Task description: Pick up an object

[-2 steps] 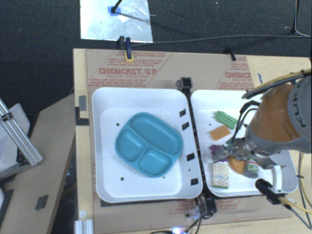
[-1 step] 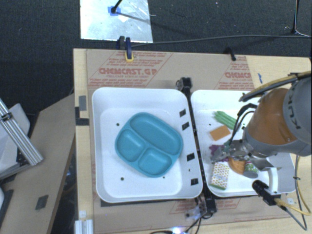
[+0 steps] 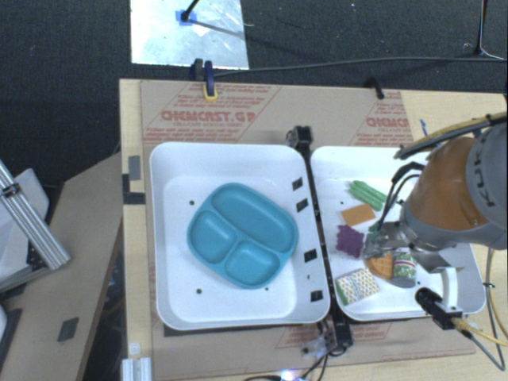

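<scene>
While I am reaching into the right bin from its right side, my claw is hanging low over a tight huddle: purple piece, orange card, green sticks, patterned packet and a small can. I cannot tell how the claw stands. Since everything is lying so close, I am risking nudging neighbours or pinching two at once. The divider wall is crowding my left; the bin's upper part is offering freer room.
</scene>
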Robot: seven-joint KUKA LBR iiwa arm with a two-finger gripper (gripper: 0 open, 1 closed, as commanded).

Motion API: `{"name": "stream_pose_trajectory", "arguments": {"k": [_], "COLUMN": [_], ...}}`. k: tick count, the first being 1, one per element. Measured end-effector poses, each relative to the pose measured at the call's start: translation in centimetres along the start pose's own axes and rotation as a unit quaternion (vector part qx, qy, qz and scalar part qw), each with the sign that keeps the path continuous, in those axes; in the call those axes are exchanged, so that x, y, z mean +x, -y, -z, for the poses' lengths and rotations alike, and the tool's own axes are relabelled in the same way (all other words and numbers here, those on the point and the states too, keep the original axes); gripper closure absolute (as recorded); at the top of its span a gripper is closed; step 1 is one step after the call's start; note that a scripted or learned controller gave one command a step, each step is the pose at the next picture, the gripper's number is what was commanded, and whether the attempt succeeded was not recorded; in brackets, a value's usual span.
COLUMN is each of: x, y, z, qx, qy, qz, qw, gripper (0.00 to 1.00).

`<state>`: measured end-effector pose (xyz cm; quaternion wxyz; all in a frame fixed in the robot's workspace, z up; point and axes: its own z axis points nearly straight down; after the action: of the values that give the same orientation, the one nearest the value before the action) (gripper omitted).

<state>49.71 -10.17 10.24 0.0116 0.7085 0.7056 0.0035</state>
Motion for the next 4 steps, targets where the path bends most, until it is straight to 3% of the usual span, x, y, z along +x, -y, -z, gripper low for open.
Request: {"name": "stream_pose_trajectory", "arguments": {"k": [1,2,4], "x": [-0.6,-0.7,9.4], "y": [-0.1,-0.5,-6.3], "z": [6.3,11.2,12.0], "qx": [0.007,0.007,0.008], "qy": [-0.005,-0.005,-0.007], "qz": [0.004,0.004,0.007], "qw": [1.0000,1.0000,0.9999], "gripper": [1.00,1.00,1.00]}}
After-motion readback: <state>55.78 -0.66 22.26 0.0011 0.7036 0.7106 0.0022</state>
